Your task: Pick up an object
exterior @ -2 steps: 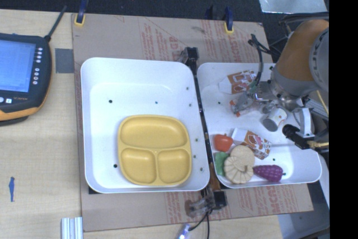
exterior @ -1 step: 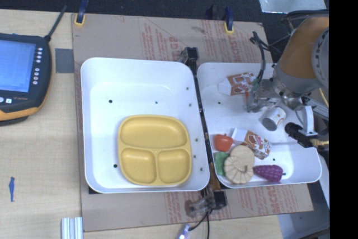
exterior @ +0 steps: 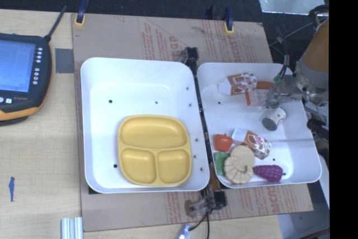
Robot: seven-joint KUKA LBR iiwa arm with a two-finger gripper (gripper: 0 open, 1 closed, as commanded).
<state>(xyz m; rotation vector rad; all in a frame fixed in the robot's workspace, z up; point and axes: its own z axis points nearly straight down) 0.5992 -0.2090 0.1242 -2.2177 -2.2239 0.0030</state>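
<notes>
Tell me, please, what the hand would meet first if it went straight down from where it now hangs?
Probably the small grey cup lying on its side in the right bin, just below the hand. Depth is hard to judge, so it might touch bin floor beside it.

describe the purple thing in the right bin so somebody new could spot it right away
Look at the right white bin and follow its near edge toward the right corner. Beside the round tan toy lies a toy bunch of grapes, the one purple item there.
</notes>
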